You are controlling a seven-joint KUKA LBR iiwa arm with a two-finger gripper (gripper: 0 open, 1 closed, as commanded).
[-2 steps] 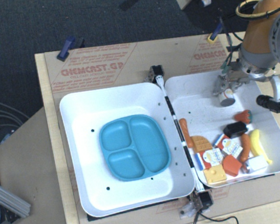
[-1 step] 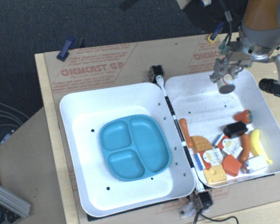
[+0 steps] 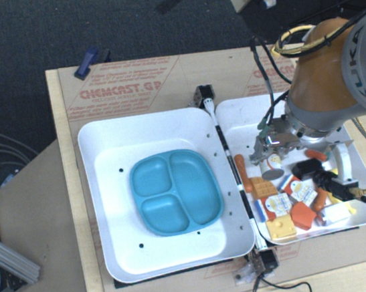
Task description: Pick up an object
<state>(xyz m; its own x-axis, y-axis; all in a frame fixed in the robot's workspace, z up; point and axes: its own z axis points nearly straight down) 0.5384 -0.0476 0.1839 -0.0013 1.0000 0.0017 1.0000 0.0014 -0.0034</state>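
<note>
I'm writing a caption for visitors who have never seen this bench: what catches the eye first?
First the blue divided plate, lying alone in the middle of the left bin. Next the arm's orange band, over the right bin, where small toy foods crowd the near end.

A flat bench top (image 3: 160,78) of pale brown board with faded red printed lettering carries two shallow white plastic bins side by side. The left white bin (image 3: 107,186) and the right white bin (image 3: 240,117) touch along their inner rims. A small blue clip-like object (image 3: 87,63) lies at the board's far left corner, well apart from both bins
</note>
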